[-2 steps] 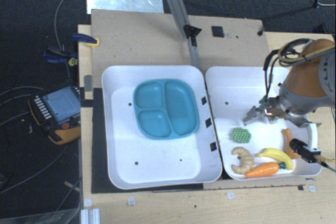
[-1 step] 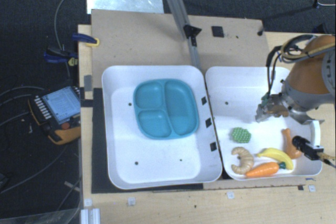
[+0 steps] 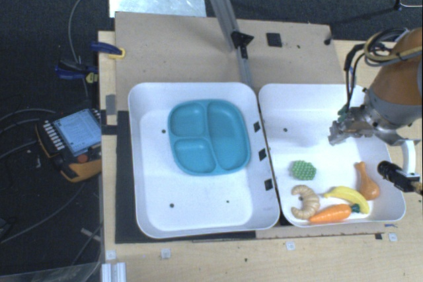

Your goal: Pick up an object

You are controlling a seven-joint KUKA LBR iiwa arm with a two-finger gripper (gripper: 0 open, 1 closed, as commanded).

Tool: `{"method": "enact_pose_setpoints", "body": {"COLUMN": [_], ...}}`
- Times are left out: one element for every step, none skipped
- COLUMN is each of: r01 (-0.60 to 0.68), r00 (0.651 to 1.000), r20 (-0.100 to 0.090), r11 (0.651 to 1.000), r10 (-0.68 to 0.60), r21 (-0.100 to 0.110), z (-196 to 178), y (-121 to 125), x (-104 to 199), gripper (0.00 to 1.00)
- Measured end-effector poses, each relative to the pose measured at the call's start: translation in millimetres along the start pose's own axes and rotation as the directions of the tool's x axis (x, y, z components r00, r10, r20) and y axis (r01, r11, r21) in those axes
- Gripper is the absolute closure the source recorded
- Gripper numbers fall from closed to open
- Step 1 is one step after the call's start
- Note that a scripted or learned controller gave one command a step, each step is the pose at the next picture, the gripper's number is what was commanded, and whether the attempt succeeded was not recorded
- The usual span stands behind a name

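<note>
Item: my arm (image 3: 402, 86), running off the right edge.
My gripper (image 3: 338, 134) is showing too small for reading.

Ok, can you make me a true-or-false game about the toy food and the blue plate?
1. The blue divided plate sits in the left bin. True.
2. The carrot lies on the blue plate. False: it lies in the right bin, near the front edge.
3. The banana is beside the carrot. True.
4. The gripper holds the green broccoli. False: the broccoli lies in the bin, apart from the gripper.
5. The chicken drumstick is blue. False: it is orange-brown.
</note>
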State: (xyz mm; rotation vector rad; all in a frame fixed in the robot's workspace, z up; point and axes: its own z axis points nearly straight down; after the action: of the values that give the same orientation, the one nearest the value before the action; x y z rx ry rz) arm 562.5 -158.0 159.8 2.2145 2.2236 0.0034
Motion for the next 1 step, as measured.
{"method": "enact_pose_setpoints", "body": {"r01": [0.001], "r00": [1.0], "r20": [0.001], "r11": [1.0], "r10": [-0.001], "r21": [-0.002], "z": [-60.8], "y": [-4.9], "x": [3.8], "gripper": [1.0]}}
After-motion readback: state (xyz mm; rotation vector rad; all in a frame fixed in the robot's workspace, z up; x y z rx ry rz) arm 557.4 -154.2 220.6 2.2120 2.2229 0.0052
